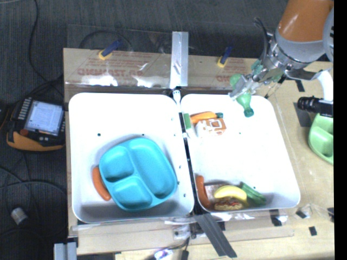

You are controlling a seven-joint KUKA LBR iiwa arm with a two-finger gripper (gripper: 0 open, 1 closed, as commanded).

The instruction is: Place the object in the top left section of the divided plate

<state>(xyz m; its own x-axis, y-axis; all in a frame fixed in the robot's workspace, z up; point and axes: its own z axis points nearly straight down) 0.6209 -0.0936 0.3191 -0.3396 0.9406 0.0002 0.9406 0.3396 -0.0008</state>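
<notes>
The blue divided plate (138,172) lies in the left bin (81,118), toward its front. An orange sausage (100,183) rests against the plate's left rim. In the right bin (271,161), a carrot (204,115) and a white-and-orange block (211,127) sit at the back left. A banana (230,192), a brown patty (227,203), a green piece (252,193) and a red sausage (199,186) crowd the front edge. My gripper (242,97) hangs over the right bin's back edge, open, green-tipped fingers apart with nothing between them. It is well right of the plate.
A handheld device with a lit screen (40,121) lies on the floor to the left. A green container (322,137) stands on the bench at the right. Clamps (110,49) hold plastic sheeting behind the bins. A divider wall (184,145) separates the two bins.
</notes>
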